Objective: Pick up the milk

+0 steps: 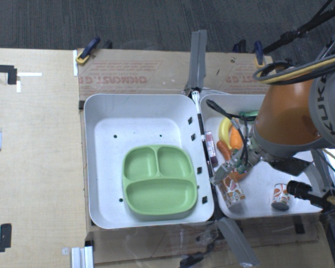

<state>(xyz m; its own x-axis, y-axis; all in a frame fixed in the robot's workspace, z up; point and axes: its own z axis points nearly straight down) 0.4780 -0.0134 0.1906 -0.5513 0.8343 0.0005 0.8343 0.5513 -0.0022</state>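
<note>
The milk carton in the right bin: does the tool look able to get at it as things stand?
Probably yes. The tool is low in the right bin, directly at the top of the milk carton, which lies tilted near the bin's front left. Nothing lies over the carton; the can stands apart.

Band (287,113): my broad orange collar, rounded and glossy.
Link (324,102): grey, lettered "KU", at 3 o'clock.
Cables (301,21): black and yellow, looping at 1 o'clock.
</note>
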